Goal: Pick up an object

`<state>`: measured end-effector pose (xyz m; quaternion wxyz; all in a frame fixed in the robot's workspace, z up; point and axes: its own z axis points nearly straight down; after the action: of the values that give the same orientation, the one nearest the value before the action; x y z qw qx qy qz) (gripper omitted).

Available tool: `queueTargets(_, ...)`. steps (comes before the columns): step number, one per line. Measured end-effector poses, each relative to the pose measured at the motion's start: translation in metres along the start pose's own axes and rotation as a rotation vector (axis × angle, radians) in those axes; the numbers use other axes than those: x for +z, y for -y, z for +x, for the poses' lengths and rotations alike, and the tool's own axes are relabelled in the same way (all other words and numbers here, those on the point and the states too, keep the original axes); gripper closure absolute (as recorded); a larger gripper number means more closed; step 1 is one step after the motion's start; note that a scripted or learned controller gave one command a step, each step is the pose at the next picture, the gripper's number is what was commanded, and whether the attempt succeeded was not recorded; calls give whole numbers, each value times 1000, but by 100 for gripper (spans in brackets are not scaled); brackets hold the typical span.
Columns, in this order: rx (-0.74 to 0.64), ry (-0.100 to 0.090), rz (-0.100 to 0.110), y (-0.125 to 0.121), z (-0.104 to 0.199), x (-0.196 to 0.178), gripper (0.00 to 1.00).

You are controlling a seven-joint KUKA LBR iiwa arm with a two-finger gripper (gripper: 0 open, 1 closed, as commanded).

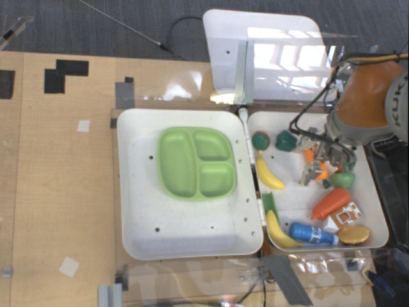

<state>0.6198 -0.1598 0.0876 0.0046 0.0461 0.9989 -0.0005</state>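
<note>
Nearest the camera, along the front wall of the right bin point(382, 217), there's a crowd: a banana point(278, 230) in the corner, a blue bottle point(313, 234) lying across it, and a brown bun point(354, 235) at the right end. Just behind those sits a carrot point(331, 202), tilted, with a small printed card point(346, 215) beside it.

Mid-bin now, and here's the action: the gripper point(315, 167) is down among the toys, metal fingers pointing at the floor of the bin, something orange point(311, 155) right up against them and a green piece point(343, 179) just to their right. Whether anything sits between those fingers, I cannot tell (too much clutter and blur around the tips), and I can't call the gap either.

A second banana point(268, 174) lies well to the left, near the divider. Farther back, a green ball point(260, 140) and a teal lump point(285, 141) sit apart from the rest.

The left bin point(131, 171) carries a green divided plate point(195, 162).

My read: this is the grasp step, the arm low over the orange-and-green cluster. Next it needs a firm close on one piece and a straight lift, checking that something actually comes up.
</note>
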Motion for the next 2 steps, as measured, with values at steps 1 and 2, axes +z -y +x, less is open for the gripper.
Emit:
queueTargets(1, -3, 9, -1, -2, -3, -12, 100)
queueTargets(2, -306, -5, -2, 48, 21, -23, 100)
